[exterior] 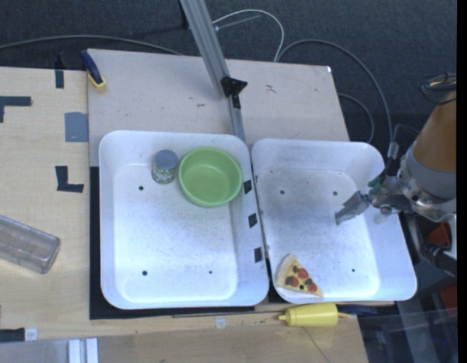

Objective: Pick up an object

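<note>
— Where was the pizza slice (297, 276)?
— Near-left corner of the right bin (324, 154). Our tool (353, 207) hung above the bin's right side, apart from it; we couldn't tell its opening.
— We needed to centre over the slice, then descend.

A clear plastic container (21, 242) lies on its side at the counter's (36, 180) left edge, among dark tape marks (66, 178). A blue-and-yellow clamp (93, 69) sits at the board's far left corner. A grey metal pole (205, 35) slants down toward the bins, and white cables (324, 51) loop over the dark floor beyond.
</note>
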`<action>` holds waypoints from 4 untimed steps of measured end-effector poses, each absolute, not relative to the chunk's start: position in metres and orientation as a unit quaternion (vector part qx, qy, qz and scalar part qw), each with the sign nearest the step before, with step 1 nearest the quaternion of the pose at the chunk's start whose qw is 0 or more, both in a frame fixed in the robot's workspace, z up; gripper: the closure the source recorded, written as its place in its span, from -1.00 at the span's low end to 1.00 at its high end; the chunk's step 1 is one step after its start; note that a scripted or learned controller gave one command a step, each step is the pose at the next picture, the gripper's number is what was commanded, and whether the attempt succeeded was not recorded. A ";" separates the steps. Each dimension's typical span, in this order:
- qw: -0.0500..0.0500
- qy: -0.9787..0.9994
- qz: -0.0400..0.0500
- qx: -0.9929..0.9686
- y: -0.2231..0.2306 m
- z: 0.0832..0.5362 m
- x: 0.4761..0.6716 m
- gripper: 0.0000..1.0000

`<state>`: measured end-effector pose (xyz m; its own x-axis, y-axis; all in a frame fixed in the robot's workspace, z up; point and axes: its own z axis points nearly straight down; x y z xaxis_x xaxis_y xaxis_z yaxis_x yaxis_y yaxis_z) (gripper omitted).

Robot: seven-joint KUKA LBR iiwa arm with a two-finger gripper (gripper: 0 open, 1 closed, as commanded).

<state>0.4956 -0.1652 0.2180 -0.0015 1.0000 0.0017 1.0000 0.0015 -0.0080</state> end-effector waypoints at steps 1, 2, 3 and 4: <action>0.004 -0.707 0.002 -0.707 -0.166 0.153 0.493 -1.00; 0.001 -0.707 0.001 -0.707 -0.167 0.090 0.494 -1.00; 0.002 -0.708 0.001 -0.706 -0.166 0.102 0.494 1.00; -0.001 -0.707 0.000 -0.707 -0.170 0.155 0.485 1.00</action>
